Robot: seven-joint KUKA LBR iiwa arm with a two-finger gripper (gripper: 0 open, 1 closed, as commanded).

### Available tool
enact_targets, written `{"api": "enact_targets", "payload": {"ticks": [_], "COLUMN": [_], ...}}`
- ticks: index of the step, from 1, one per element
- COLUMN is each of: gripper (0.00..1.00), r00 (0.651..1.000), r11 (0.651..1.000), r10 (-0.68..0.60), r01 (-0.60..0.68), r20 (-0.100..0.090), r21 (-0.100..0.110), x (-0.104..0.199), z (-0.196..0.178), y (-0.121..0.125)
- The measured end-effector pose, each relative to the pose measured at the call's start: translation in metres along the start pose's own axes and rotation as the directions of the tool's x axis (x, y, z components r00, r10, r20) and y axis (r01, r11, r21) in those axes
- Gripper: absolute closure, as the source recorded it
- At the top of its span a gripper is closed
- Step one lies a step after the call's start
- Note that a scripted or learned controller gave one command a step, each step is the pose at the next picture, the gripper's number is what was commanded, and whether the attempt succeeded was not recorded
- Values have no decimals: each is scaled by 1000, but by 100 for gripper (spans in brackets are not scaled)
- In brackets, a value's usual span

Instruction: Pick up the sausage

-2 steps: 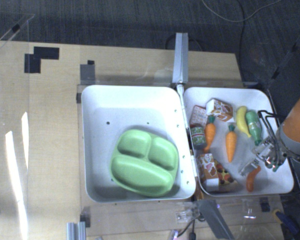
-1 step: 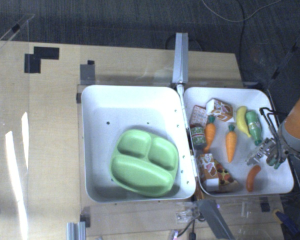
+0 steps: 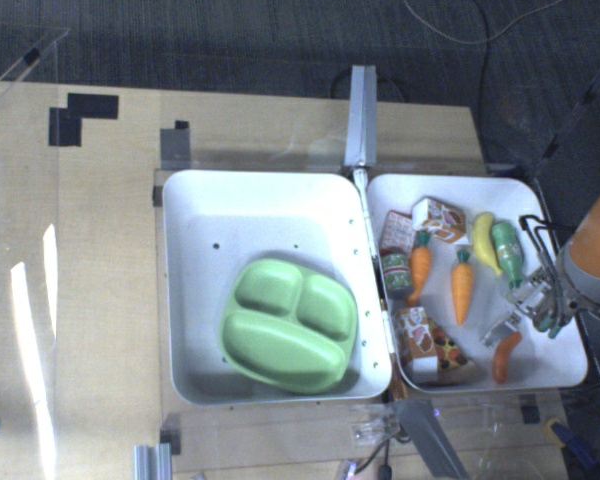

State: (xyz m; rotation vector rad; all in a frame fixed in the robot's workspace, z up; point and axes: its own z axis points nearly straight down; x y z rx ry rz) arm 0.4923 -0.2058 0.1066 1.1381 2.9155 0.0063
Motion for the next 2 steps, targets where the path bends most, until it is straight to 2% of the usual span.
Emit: {"api": "enact_targets", "payload": {"ticks": [1,2], "gripper": [0,100], "r00": [999,999], "r11": [999,999], "r10": [-44,-40], "r01": [44,40], "r20": [1,8], "r21": [2,-3], "x": [1,-2], "z": [18,7], "y": [-1,1]}}
